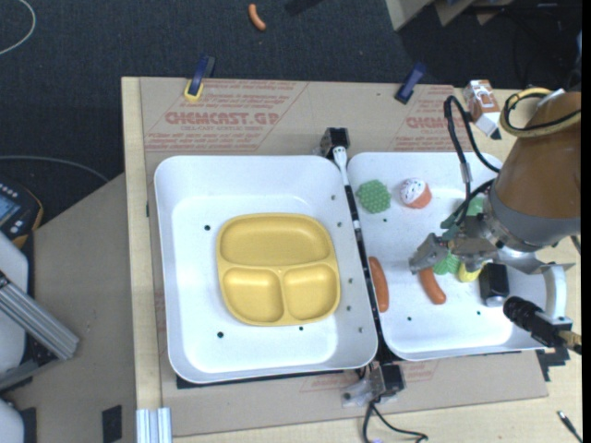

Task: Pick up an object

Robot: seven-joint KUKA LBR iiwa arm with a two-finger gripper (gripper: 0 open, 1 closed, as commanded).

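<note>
Fingers of the gripper (pixel 436 255) point toward the left of the right bin (pixel 406 340), low over its floor; whether they are open or closed I cannot tell, since the wrist and a clutter of green and yellow pieces (pixel 459 264) hide them. Nearest the tips lies a small orange sausage (pixel 433 288), just below them, its long axis slanting down to the right. It looks smooth, rounded and slim. A second, longer sausage (pixel 379 282) lies further left by the bin wall, running top to bottom. My guess is the near one is the target.
</note>
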